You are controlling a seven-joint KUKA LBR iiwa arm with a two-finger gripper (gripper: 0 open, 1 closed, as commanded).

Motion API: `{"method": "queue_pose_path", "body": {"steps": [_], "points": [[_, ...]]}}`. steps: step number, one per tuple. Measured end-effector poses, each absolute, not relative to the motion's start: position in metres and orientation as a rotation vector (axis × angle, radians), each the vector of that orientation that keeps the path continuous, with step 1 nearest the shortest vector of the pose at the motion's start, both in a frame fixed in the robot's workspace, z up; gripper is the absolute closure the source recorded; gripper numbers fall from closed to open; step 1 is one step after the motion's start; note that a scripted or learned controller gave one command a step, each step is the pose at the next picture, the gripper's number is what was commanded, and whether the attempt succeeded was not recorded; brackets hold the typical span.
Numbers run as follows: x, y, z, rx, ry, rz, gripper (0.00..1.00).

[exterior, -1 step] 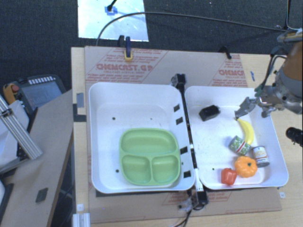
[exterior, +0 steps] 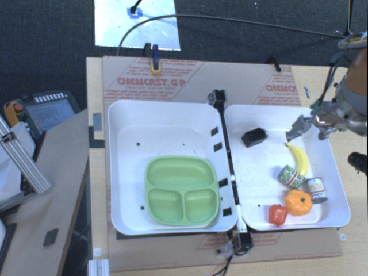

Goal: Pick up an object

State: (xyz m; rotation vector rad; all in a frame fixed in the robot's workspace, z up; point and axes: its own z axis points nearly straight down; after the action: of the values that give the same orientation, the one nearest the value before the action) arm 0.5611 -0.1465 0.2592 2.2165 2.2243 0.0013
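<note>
My gripper [exterior: 309,126] hangs over the upper right part of the right bin [exterior: 339,180], just above the stem end of the banana [exterior: 298,159]. I see 2 dark fingers spread with a gap between them and nothing held there, so I read the pincer as open and empty.

The task leaves the choice to me, and the banana is the nearest candidate. It lies on the bin floor, curving from near the gripper down toward the small green-labelled can [exterior: 291,176], which it seems to touch at its lower end. I judge it a light toy fruit, probably hard smooth plastic, so it may slip or roll out of a pinch. I would take it across the narrow width at mid-length, fingers square to the curve, clear of the can.

The other options: a black block [exterior: 254,137] lying alone well to the left in the same bin, flat-sided and likely the easiest to clamp; a second small can [exterior: 315,190], an orange pumpkin-like piece [exterior: 298,203] and a red piece [exterior: 277,214], all crowded near the bin's lower edge, where a finger could nudge a neighbour.

The left bin [exterior: 123,154] holds a green divided plate [exterior: 182,190], too wide and shallow for a good grip.
</note>
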Motion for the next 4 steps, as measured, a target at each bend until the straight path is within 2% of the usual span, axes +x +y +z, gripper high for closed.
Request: {"method": "queue_pose_path", "body": {"steps": [3,4], "points": [[0.554,-0.153,0.084,2.223,2.225,-0.002,0.0],[0.556,-0.154,0.098,2.217,2.221,0.003,1.0]]}}
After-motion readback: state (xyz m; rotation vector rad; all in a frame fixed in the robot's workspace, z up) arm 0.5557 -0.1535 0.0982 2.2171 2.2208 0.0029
